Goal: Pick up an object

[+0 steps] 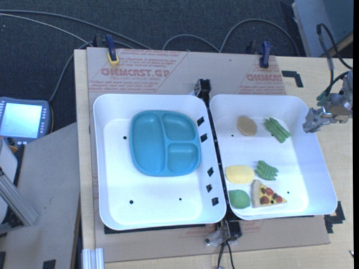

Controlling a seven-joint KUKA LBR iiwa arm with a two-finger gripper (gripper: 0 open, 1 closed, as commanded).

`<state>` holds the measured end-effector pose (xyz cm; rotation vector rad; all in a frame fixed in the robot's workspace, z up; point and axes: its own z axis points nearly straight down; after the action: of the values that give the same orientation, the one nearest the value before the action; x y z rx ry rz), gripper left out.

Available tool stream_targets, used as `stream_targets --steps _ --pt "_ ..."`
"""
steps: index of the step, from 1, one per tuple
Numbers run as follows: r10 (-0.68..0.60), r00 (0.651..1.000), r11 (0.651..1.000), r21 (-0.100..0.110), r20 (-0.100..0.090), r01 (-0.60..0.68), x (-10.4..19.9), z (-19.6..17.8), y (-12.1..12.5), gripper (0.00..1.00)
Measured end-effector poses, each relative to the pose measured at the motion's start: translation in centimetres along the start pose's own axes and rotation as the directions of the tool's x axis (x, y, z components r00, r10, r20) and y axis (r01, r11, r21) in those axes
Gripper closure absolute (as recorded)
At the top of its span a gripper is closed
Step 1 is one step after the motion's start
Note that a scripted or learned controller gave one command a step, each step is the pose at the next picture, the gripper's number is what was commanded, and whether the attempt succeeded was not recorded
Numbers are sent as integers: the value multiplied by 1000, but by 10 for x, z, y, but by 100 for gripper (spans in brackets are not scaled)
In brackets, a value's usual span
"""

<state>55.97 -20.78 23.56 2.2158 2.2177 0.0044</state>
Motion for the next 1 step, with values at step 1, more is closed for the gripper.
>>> stream_targets --steps 1 --pt "-1 1000 1000 -1 0 1 0 -55 2 100"
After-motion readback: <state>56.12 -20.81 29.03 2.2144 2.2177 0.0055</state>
